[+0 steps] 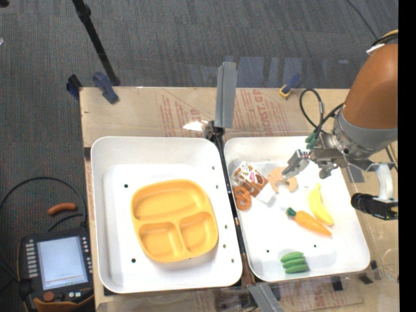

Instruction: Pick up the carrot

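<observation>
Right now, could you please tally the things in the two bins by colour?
Yellow: 2, the tray in the left bin and the banana in the right bin.
Orange: 1, the carrot.
Green: 1, the bean pods.
Tan: 1, a piece.
Brown: 1, the pretzel.
Mixed: 1, the packet.
Total: 7

The arm (370,103) reaches in from the right, pincer (296,164) low.
</observation>
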